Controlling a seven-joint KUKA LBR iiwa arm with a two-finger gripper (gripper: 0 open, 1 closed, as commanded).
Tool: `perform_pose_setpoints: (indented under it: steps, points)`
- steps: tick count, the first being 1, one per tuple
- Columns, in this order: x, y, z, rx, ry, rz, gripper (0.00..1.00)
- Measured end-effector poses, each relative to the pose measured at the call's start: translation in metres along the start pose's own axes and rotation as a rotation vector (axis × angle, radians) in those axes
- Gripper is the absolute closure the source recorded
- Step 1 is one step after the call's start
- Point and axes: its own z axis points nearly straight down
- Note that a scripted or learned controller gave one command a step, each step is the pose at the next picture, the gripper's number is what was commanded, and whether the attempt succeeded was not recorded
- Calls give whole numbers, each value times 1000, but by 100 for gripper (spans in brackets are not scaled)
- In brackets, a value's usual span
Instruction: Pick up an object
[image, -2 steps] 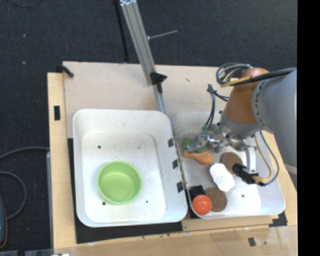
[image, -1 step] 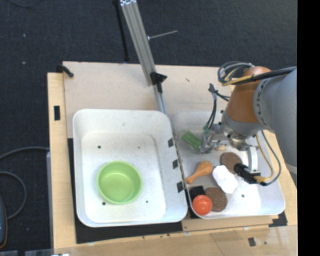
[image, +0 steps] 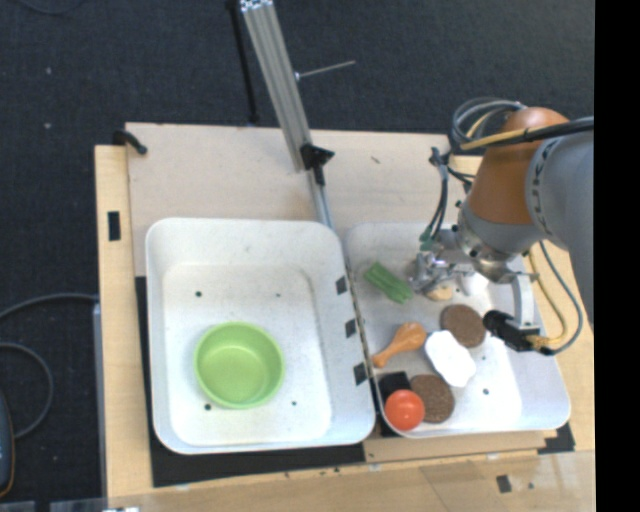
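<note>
Tabletop — pale wood, carrying two shallow white bins side by side.

Left bin, centre-left of the frame: held one green bowl, upright, in its lower half.

Metal pole: ran at a slant from the top of the frame down to the seam between the bins.

Right bin, centre-right of the frame, contents from left to right:
- green block, tilted, in the upper left part;
- orange wooden piece, lying aslant below the block;
- black square piece at the lower left wall, touching a red ball;
- brown speckled disc just beside the ball;
- white rounded object above that disc, touching a second brown disc;
- small tan object near the upper middle.

Arm — grey with an orange band — reached in from the right edge of the frame. Its hand sat low over the upper part of the right bin, just above the tan object; whether it was spread or pressed together could not be told, and nothing was visibly pinched in it.
</note>
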Motion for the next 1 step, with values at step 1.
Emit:
perform_pose_setpoints:
  steps: [1]
  points:
    - [-5, 3, -42, 4, 0, -3, 100]
